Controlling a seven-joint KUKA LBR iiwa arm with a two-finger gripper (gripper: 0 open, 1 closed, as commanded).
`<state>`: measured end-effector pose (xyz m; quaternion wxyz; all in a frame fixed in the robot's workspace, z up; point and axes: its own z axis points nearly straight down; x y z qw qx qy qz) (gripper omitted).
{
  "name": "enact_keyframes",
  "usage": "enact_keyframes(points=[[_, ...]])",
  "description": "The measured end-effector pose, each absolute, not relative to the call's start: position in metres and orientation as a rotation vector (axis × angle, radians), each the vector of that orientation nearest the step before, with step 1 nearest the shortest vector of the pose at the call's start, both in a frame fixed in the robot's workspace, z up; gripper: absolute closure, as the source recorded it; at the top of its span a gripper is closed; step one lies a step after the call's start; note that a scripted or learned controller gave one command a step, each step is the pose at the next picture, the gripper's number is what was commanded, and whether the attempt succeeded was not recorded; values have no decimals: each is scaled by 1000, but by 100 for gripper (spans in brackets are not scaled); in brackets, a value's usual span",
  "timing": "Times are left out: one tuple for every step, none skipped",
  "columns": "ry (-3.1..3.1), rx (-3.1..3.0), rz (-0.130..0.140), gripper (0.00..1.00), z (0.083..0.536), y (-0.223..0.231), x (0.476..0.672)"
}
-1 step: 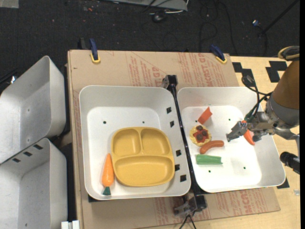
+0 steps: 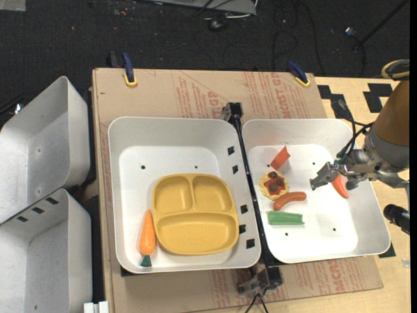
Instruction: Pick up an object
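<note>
My gripper [image 2: 333, 178] hangs over the right side of the right bin [image 2: 365, 194]. It is shut on a small orange-red piece [image 2: 340, 187], which shows between its dark fingers [image 2: 319, 179]. To its left on the bin floor lie a red wedge [image 2: 280, 157], a small round pizza-like toy [image 2: 274, 184], a red sausage [image 2: 289, 200] and a green bean-like stick [image 2: 286, 219]. The left bin [image 2: 124, 175] holds a yellow divided plate [image 2: 195, 214], with an orange carrot [image 2: 148, 235] beside it.
A black divider [image 2: 246, 175] runs between the two bins. Two more white bins [image 2: 39, 175] stand off the bench at the left. The arm's grey and orange body [image 2: 394, 126] fills the right edge.
</note>
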<state>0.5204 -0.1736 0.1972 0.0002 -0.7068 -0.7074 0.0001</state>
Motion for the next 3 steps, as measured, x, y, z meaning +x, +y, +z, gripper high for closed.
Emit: enact_keyframes(points=[[-2217,-2220,4,0,150,-171,512],[-2217,-2219,4,0,97,-170,511],[-2219,-2224,0,100,110,-170,512]])
